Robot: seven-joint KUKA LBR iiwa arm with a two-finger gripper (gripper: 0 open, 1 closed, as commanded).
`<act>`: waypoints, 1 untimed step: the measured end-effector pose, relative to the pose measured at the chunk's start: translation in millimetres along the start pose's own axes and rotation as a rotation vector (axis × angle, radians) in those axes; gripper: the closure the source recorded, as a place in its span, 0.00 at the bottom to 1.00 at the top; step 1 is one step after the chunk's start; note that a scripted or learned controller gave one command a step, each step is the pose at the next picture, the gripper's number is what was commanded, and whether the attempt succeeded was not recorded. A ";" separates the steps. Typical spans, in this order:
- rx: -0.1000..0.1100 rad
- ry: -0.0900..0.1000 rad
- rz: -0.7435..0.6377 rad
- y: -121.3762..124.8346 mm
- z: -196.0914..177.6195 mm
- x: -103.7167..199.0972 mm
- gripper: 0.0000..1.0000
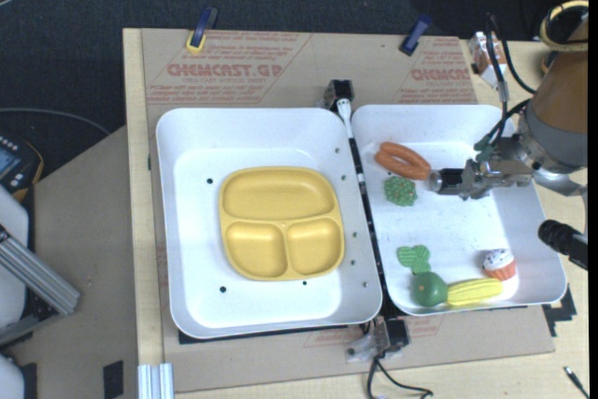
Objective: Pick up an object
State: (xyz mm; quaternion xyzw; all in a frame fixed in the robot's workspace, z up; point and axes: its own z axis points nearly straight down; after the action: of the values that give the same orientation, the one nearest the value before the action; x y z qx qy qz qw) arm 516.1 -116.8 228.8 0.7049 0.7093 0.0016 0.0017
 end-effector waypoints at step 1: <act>-0.001 0.000 0.000 55.0 0.8 30.7 1.00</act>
State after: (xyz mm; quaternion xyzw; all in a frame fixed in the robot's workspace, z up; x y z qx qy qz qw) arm 570.9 -85.8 228.2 0.7049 0.7093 0.0019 0.0022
